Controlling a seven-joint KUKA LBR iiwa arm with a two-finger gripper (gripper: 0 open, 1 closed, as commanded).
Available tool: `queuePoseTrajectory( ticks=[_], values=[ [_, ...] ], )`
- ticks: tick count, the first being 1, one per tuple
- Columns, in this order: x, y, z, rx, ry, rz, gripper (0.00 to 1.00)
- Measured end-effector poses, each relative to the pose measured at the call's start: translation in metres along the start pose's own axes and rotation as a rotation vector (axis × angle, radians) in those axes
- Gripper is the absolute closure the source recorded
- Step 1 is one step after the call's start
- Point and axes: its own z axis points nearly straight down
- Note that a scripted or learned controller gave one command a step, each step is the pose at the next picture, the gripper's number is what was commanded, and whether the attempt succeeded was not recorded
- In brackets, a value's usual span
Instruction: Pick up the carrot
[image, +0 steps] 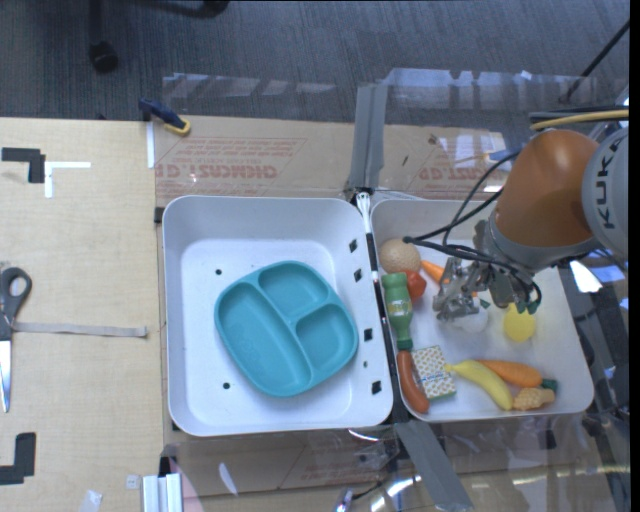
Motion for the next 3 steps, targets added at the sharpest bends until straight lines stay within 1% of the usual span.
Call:
queuePoseTrajectory(
  ticks=[1,2,3],
  values=[
    [0.0,0.0,0.0,0.0,0.0,0.0,0.0],
    [-0.002,0.001,-0.011,0.002,-0.006,-0.003,1.0],
    [-0.002,0.001,-0.011,0.001,-0.006,-0.002,0.0]
  ],
)
